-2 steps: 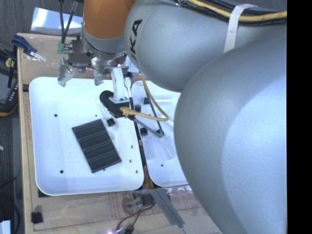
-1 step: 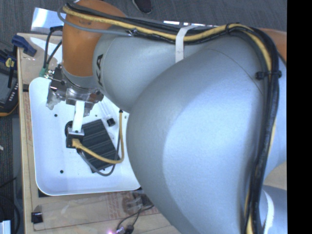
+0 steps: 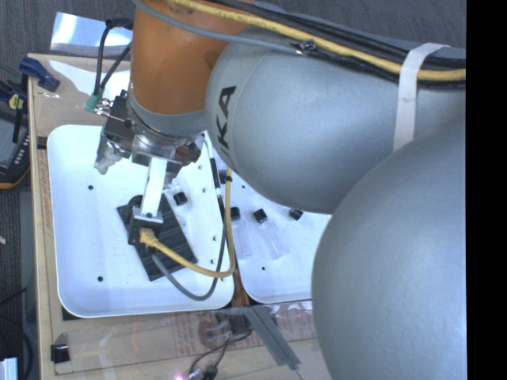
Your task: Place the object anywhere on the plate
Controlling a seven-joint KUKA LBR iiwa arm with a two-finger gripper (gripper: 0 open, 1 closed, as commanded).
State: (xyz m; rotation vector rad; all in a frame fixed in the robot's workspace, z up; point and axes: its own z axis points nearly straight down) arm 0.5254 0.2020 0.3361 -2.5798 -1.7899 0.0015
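Bench (image 3: 119,340): bare wood, two white bins side by side, dark floor beyond. The arm (image 3: 317,117) reached in from the right and covered most of the right bin (image 3: 269,290).

Object: I took it to be the flat dark ribbed piece (image 3: 181,242) lying on the floor of the left bin (image 3: 57,212), right of centre and under the wrist. I was not sure of this. Jaws: low over that bin, just up-left of the piece. I could not tell whether they were open or shut, or whether they had hold of anything. Where the plate stood I also could not tell, since the arm hid that side.

Risks, as I judged them:
- A thin piece lying flush gives little to grip. A closing grasp could skate over it or only nudge it.
- The piece lay near the wall between the bins, so a push could jam it there.
- A small black bit (image 3: 178,199) sat near the wrist and two more bits (image 3: 259,214) in the right bin. Any of them could be swept along.

Room: the left and near parts of the left bin's floor were bare white, well apart from the piece. The side toward the shared wall was tight.
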